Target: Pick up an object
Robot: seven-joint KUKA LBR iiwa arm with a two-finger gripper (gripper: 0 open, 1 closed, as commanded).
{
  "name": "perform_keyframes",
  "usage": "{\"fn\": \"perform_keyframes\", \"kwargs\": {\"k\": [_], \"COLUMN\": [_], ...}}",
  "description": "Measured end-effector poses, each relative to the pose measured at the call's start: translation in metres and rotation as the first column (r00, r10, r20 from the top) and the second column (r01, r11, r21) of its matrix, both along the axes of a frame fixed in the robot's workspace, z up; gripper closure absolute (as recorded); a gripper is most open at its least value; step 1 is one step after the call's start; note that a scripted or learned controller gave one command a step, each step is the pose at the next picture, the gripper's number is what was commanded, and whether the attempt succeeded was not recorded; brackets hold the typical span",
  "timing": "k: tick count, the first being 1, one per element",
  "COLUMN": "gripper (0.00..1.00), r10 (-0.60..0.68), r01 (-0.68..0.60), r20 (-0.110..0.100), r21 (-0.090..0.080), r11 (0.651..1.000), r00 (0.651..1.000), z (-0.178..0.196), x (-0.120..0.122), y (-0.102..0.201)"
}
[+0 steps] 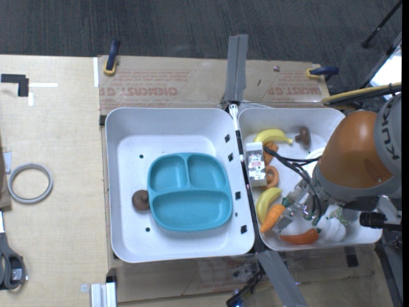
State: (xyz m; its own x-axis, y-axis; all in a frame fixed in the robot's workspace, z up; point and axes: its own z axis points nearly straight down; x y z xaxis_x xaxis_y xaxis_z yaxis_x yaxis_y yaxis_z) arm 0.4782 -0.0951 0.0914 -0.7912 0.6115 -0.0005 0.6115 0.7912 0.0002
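hand (295, 208) low in right bin (289, 115), carrot (272, 217) just left; grip unclear

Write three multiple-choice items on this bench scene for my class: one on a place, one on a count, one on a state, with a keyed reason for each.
1. Where does the blue tray lie?
A. in the left bin
B. in the right bin
C. on the wooden bench

2. How many bananas lie in the right bin?
A. none
B. two
C. five

3. How does the blue tray's inside look?
A. heaped with fruit
B. bare
C. covered by a lid

Answers: 1 A, the tray sits in the left bin beside a brown round piece. 2 B, one near the far wall, another by the carrot. 3 B, its three compartments show plain blue.
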Motion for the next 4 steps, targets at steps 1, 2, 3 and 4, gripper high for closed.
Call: {"fn": "perform_keyframes", "kwargs": {"k": [1,2,3,4], "gripper": [0.0,0.0,0.0,0.0], "r10": [-0.098,-0.25,-0.393,-0.614], "r01": [0.098,0.25,0.393,0.614], "r20": [0.001,0.001,-0.001,-0.001], "r21": [0.0,0.0,-0.001,-0.002], "r11": [0.995,0.968,0.919,0.789], "r00": [0.995,0.968,0.919,0.789], "z": [0.0,0.0,0.0,0.0], "x": [0.0,0.0,0.031,0.051], "y": [0.0,-0.002,-0.003,-0.012]}}
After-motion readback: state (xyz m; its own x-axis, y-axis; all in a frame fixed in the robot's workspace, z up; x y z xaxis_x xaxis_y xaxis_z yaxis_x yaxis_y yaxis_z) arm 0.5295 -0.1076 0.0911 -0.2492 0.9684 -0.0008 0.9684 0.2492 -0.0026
